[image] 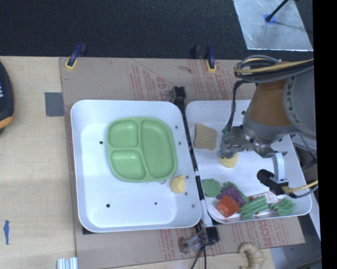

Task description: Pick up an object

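Target, by my reading: small pale yellow lump [229,161] in the right bin [244,175], right of frame centre. It looks soft-edged and rounded, matte.

The gripper [230,150] sits directly on top of the lump, touching or nearly so; dark metal, blocky. Whether the jaws are spread or pressed together I cannot tell from this angle, and no object is visibly between them.

Step in hand, as judged: the descent onto the lump, grasp not yet confirmed. Next move calls for closing squarely on the lump and lifting straight up; being small and rounded, it could squirt sideways.

Just left of the lump lies a tan, roughly square slab [205,136], like a slice of bread. Lower in the same bin is a cluster of plastic toy foods [237,200]: green, purple and red pieces, bumpy and glossy.

Left bin [89,161], centre-left of frame: a light green divided plate [141,149], smooth, three compartments. A second yellow lump [178,184] rests near its lower right corner.
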### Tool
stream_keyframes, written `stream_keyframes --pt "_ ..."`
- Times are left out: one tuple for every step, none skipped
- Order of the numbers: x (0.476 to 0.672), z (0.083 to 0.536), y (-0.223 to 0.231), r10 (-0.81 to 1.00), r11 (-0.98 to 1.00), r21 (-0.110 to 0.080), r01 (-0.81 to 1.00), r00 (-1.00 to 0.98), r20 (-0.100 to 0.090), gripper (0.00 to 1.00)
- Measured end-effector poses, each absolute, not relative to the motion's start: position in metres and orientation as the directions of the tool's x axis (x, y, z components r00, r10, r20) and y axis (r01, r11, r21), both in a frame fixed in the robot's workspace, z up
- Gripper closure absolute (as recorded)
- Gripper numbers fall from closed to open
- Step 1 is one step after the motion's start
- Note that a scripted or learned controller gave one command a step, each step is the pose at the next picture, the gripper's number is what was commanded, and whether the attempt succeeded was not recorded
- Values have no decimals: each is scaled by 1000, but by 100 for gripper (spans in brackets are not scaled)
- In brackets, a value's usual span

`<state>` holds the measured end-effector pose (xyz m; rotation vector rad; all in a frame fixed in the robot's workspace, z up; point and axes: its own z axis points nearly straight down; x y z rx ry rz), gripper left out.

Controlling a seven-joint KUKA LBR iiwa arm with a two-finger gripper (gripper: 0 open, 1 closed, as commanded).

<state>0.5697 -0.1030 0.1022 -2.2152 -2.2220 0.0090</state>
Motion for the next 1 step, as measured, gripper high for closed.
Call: stream_keyframes --pt "570 102 -103 1000 3 -7 1000 -3 -1 0"
